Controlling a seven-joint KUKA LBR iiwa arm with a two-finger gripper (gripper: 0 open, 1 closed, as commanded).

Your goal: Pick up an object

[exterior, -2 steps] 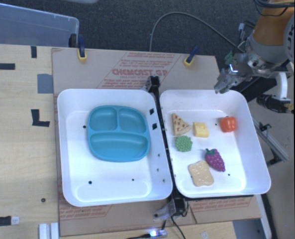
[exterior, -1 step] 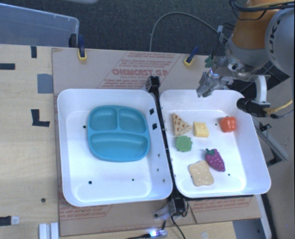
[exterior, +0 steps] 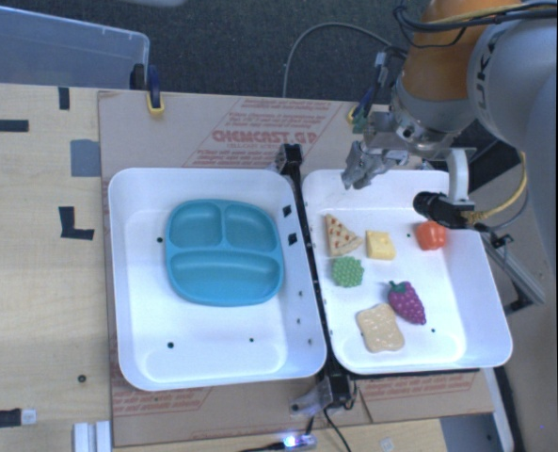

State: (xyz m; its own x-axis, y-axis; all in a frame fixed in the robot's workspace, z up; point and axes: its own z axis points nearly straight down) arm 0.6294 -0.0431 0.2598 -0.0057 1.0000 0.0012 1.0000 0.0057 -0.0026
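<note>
Approach step, nothing picked yet. My gripper (exterior: pixel 363 172) hangs over the far rim of the right bin (exterior: pixel 481 281), up off the floor of it. Fingers appear parted a little with nothing between them; I read the hand as open and empty, though the fingertips are small in this view.

Candidate objects all lie nearer the camera than the hand. Closest is the pizza slice (exterior: pixel 341 235), just below the fingertips in the view. Beside it sits the yellow cheese block (exterior: pixel 381 245); further off are the green broccoli piece (exterior: pixel 348 272), the purple grapes (exterior: pixel 406 301) and the cracker (exterior: pixel 380 329). The red tomato (exterior: pixel 430 236) sits off toward the arm's side.

Blue divided plate (exterior: pixel 225 252) is in the other bin, well apart from the hand.

Next move, my judgement: bring the hand over one piece, descend, close. The pizza slice lies flat, which may be hard to pinch.
</note>
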